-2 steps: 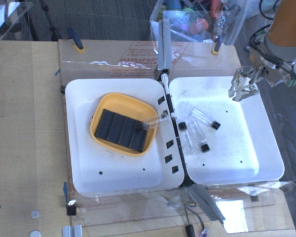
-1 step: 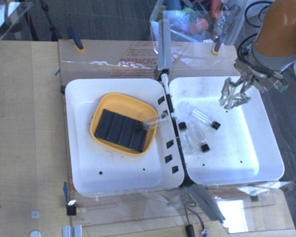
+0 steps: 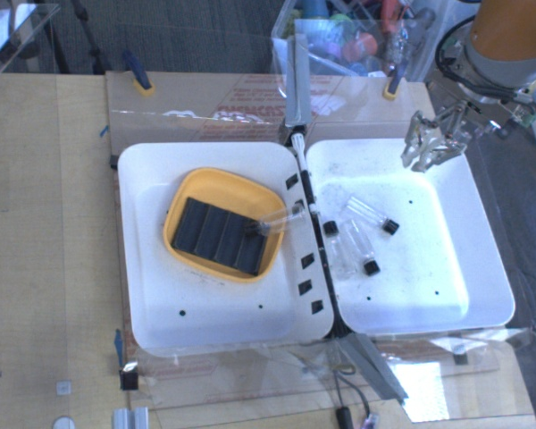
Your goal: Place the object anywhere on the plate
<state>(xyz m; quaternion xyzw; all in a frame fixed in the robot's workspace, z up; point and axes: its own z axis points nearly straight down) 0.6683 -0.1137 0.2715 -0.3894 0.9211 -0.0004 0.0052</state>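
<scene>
A yellow plate (image 3: 183,206) sits in the left bin (image 3: 152,311) with a dark ribbed slab (image 3: 219,235) lying on it. A clear tube (image 3: 272,224) rests across the plate's right rim, its dark end touching the slab. Several more clear tubes with black caps lie in the right bin (image 3: 482,284), among them one (image 3: 372,213) near the middle and one (image 3: 359,250) below it. My gripper (image 3: 431,153) hangs over the far edge of the right bin, well away from the plate. It is open with nothing between its fingers.
A black-marked divider (image 3: 305,239) runs between the two bins. A clear box of colourful items (image 3: 357,21) stands behind the bins. The arm's orange band (image 3: 509,12) is at the top right. Bare bench lies to the left.
</scene>
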